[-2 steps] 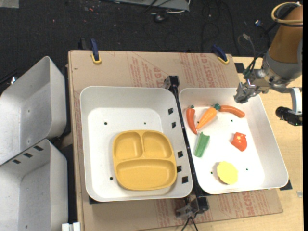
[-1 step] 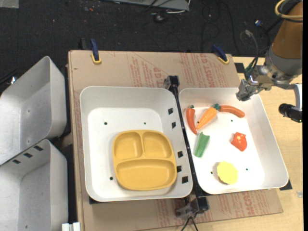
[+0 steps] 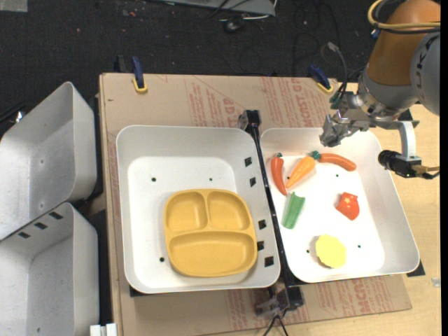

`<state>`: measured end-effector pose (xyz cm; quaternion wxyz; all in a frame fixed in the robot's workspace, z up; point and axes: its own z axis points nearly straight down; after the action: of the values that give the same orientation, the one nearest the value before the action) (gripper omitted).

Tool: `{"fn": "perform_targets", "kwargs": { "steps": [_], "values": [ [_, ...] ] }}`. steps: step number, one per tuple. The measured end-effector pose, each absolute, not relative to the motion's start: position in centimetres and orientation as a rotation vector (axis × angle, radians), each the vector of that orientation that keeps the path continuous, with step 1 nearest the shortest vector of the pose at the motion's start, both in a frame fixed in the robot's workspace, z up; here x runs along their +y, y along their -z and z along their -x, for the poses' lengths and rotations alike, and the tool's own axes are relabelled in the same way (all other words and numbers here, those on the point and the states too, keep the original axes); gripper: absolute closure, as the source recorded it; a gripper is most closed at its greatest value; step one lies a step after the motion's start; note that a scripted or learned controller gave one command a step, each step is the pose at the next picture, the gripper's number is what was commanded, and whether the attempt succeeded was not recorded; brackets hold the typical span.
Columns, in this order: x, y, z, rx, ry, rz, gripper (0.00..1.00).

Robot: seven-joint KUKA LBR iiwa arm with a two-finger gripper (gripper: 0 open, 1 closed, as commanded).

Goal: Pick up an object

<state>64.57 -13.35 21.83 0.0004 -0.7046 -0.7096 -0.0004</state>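
Gripper above the far edge of the right bin, nothing picked yet

Arm comes in from the right, orange band above the wrist. Gripper [image 3: 334, 133] hangs over the far rim of the right bin [image 3: 392, 208], tilted down toward the toys. Whether it is apart or together: cannot tell from this angle, the tip is dark and small against the rim. No object seen in it.

Right bin contents, all lying on the floor of the bin:
- orange carrot [image 3: 302, 170], angled, just beside a red chili [image 3: 278, 174] on its left
- orange-red sausage-shaped piece [image 3: 337, 162] near the far wall, closest to the gripper
- green piece [image 3: 293, 210] toward the middle
- small red piece [image 3: 348, 205], well apart from the green one
- yellow round piece [image 3: 330, 250] near the front wall

Left bin [image 3: 140, 152] holds a yellow divided plate [image 3: 210, 231].

Progress, as judged: early. No pick made; every object rests in the bin. Left to do: descend onto one item, close on it, lift it clear. The sausage-shaped piece or the carrot look the likeliest targets, being nearest the tool
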Motion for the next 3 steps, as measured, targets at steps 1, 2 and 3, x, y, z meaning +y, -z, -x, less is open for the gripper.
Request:
{"fn": "perform_targets", "kwargs": {
  "steps": [1, 2, 3],
  "values": [
    [-7.4, -22.2, -65.1, -2.229, 0.003, 2.213, 1.0],
    [-1.5, -23.3, -64.2, -2.229, 0.002, 2.211, 1.0],
    [3.8, -22.2, -63.5, -2.228, 0.0, 2.213, 1.0]
  ]
}}
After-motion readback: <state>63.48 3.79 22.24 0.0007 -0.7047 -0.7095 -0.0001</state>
